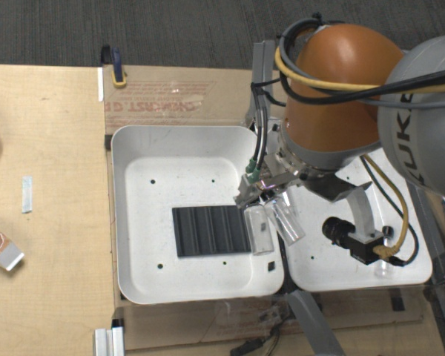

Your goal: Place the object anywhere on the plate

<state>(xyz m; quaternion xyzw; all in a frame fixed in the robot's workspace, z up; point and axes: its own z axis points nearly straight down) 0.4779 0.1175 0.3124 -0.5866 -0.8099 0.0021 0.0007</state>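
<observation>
The gripper (271, 225) hangs over the dark ribbed plate's (210, 231) right edge in the left bin (133, 199), its grip unreadable and no object visible, so any release should come further left, over the plate's middle.

Left bin (133, 199): held a dark ribbed plate (210, 231) lying flat in its near-right part.
Tool (271, 225): hung over the plate's right edge, at the seam between the two bins, its silvery fingers (261, 232) pointing down and toward the near side.
Arm (334, 87): orange band above the wrist, reaching in from the right, covering much of the right bin (400, 269).
Desk (44, 124): light wood, left of the bins, with a small wrapped item (0, 247) at its left edge.
</observation>
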